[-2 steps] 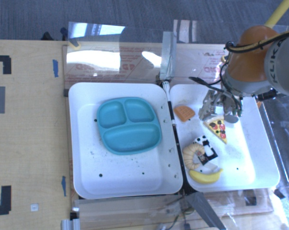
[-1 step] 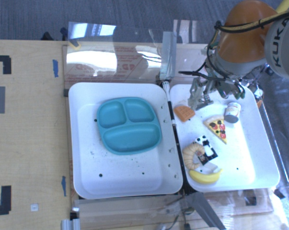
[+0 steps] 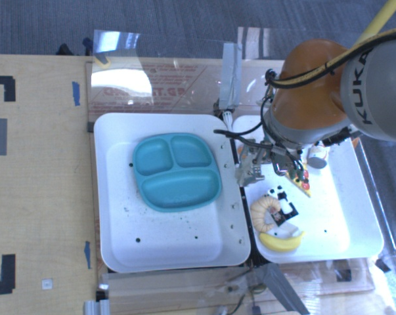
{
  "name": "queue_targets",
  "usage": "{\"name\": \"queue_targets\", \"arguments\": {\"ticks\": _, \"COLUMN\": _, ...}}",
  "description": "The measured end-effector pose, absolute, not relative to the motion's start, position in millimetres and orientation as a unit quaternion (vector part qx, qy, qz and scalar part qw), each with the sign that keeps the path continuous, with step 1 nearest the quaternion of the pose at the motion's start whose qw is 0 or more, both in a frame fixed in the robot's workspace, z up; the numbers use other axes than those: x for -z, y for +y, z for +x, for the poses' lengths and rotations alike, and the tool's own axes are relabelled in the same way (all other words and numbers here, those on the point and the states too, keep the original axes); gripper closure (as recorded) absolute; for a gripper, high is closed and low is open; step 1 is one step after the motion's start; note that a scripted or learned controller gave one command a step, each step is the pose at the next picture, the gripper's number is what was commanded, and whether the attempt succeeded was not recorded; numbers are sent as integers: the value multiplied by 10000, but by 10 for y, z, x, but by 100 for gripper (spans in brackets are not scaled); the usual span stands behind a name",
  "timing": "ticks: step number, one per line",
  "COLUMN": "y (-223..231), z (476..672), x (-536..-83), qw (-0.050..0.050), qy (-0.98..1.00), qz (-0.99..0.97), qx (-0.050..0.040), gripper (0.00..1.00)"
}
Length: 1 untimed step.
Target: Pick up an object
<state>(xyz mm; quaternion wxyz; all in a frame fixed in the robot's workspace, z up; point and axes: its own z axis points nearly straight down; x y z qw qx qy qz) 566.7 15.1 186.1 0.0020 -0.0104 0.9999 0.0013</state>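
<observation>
The gripper [image 3: 253, 169] is hanging just above the banana [image 3: 280, 241], which is lying sideways; I cannot tell how the jaws are standing, maybe apart.

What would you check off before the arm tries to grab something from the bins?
1. Something to grab in the right bin: ok. A banana and a tan ring-shaped toy lie near its front left corner.
2. Gripper position: not ok. It hangs over the divide between the bins, behind those items rather than above them.
3. Finger opening: cannot tell; cables and the wrist obscure it.
4. Gripper free of any load: cannot tell.
5. Items separated enough for a clean grab: not ok. The banana, the ring and a small black-and-white piece crowd together.
6. Blue divided plate in the left bin: ok, lying flat, apart from the gripper.
</observation>
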Motion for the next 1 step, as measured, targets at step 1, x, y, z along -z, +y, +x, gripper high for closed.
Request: {"name": "queue_targets", "arguments": {"ticks": 1, "y": 649, "z": 5168, "x": -2252, "qw": 28, "qy": 9492, "qz": -3145, "qx": -3, "gripper": 100}}
